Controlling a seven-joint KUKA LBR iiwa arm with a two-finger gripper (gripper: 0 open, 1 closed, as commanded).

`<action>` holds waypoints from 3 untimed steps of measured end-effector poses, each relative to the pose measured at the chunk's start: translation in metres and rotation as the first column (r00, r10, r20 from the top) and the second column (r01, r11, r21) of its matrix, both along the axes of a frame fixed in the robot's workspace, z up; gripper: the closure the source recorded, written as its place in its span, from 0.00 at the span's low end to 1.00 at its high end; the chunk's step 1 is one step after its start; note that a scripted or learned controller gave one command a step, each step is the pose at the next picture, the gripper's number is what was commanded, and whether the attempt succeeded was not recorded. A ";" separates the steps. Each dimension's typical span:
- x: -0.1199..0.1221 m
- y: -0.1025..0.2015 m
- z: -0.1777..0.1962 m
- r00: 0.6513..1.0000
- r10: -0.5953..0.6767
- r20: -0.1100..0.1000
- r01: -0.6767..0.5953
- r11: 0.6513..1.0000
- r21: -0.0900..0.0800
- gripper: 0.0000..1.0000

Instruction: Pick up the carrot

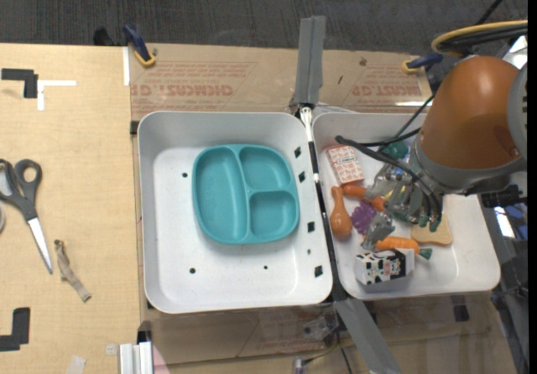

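Note:
The carrot (396,243) is orange with a green tip and lies flat in the right bin (470,276), near its front. My gripper (383,215) hangs low just above and behind the carrot's left end, close to it or touching it. The arm's orange band and grey wrist cover the bin's back right part. I do not see the carrot lifted off the bin floor.
Around the carrot lie a black-and-white cow-print box (384,268) in front, purple grapes (362,217), a brown drumstick (339,213), a pink-white carton (344,164) and a toast slice (435,235). The left bin (168,263) holds a teal divided plate (246,194). Scissors (25,196) lie on the bench at left.

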State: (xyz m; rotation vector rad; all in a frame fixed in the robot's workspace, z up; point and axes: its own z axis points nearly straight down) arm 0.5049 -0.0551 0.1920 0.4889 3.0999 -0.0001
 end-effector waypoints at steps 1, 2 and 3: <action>0.001 -0.039 -0.085 0.988 -0.154 0.001 0.154 0.988 0.001 0.00; -0.016 -0.039 -0.090 0.923 -0.384 0.028 0.384 0.923 0.011 0.00; -0.016 -0.037 -0.091 0.925 -0.380 0.027 0.380 0.925 0.011 0.00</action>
